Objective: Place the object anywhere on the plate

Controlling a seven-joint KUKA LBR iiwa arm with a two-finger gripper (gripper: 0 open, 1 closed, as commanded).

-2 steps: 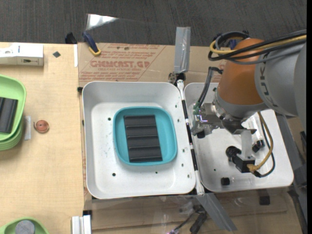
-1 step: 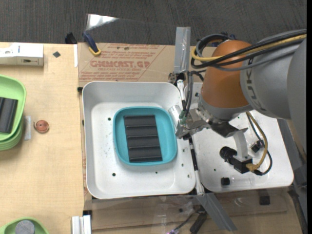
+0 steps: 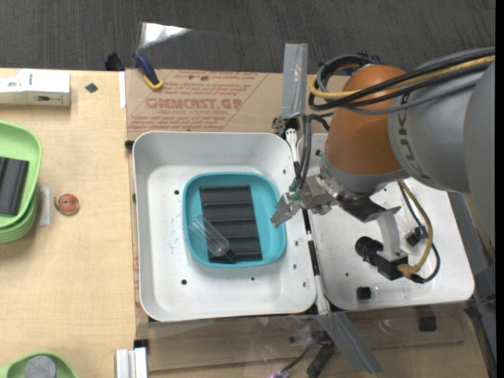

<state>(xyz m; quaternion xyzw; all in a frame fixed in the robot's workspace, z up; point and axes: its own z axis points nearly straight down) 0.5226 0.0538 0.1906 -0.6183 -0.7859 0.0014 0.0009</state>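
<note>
Hovering over the seam between the two bins, arm (image 3: pixel 409 124) puts gripper (image 3: pixel 290 207) at the teal plate (image 3: pixel 272 246) rim – grip state can't be told. Clear plastic object (image 3: pixel 206 236) lies on the plate's dark ribbed insert (image 3: pixel 232 211), lower-left, well apart from gripper. Judgement: placement looks done – withdraw straight, w/o nudging rim.

**Bench surface: items resting on it**

The wooden bench (image 3: pixel 71 290) is carrying two white bins: the left bin (image 3: pixel 157 282) and the right bin (image 3: pixel 441 278), touching side by side. A green tray (image 3: pixel 20 183) is lying at the bench's left edge, with a white box (image 3: pixel 33 90) near its far-left corner.
</note>
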